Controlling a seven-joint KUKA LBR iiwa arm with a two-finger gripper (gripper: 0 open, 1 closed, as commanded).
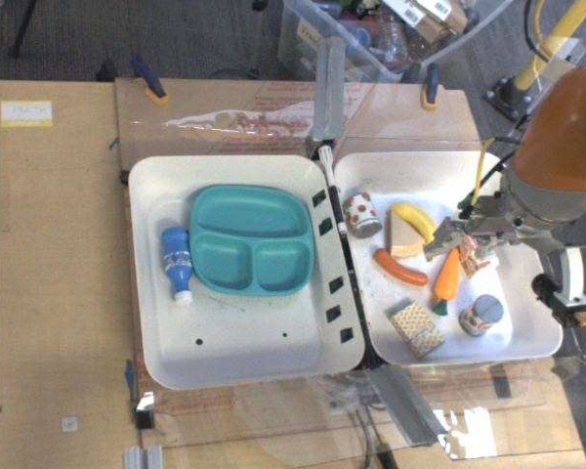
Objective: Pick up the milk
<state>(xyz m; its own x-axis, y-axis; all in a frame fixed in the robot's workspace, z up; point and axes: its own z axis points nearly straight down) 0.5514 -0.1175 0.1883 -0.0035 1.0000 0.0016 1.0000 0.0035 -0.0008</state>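
1. Broadly, a flat tan wooden bench point(49, 262) carries the whole set-up.
2. Two shallow white plastic bins sit on it side by side: the left bin point(234, 355) and the right bin point(527, 301), their inner rims touching.
3. Next in size, the grey robot arm with an orange band point(566, 135) reaches in from the right and hangs over the right bin.
4. A teal divided plastic plate point(252, 239) lies in the middle of the left bin.
5. A blue plastic bottle with a white cap and a pale label point(176, 262) lies on its side just beside the plate's left edge. It is judged to be the milk, and it is well apart from the arm.
6. The dark two-finger gripper point(464, 234) is low over the right bin, above an orange toy carrot point(447, 277) and a small red-and-white packet point(481, 254). Whether it is open or closed cannot be told, and nothing is seen held in it.
7. Step in hand, as a judgement: the approach, with no grasp on the bottle made.
8. Next move, as a judgement: rise clear of the clutter, cross the shared rims to the left bin, then descend across the bottle's narrow body, avoiding the plate.
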